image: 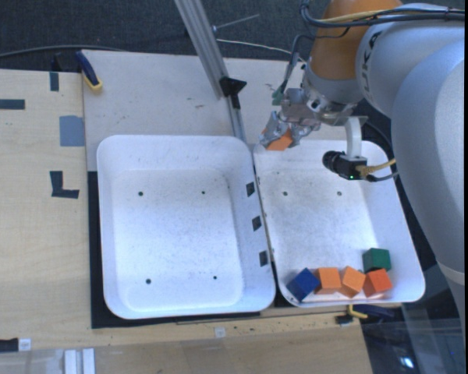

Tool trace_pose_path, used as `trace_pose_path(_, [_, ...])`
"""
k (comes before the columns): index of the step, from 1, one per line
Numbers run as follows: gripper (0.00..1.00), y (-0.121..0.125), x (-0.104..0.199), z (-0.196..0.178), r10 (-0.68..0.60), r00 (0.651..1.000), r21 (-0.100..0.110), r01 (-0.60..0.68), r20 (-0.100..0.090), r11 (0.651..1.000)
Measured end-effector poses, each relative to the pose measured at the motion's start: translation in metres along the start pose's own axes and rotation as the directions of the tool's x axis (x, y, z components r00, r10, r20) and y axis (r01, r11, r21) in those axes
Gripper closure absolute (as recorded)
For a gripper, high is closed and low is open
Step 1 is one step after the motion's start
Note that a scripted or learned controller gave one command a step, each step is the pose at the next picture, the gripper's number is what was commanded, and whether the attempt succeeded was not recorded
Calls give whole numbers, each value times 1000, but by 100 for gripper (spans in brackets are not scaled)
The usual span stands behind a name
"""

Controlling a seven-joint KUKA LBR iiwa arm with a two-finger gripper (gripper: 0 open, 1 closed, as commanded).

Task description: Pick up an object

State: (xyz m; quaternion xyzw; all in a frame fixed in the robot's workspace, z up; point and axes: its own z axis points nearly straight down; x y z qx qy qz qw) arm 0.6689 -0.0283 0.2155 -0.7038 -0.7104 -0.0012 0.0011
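Tool [285,135] clamped on an orange block [278,142], raised over the right bin's [390,209] far-left corner. Blue block [302,284], orange blocks [329,279] and green block [377,259] crowded along the near edge. Left bin [117,209] alongside.

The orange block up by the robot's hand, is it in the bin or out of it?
Out. The orange block sits between the gripper fingers, lifted over the right bin's top edge.
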Motion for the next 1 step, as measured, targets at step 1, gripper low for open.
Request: trace_pose_path(1, [100,1,78,-28,0,1000,0,0,0,1000])
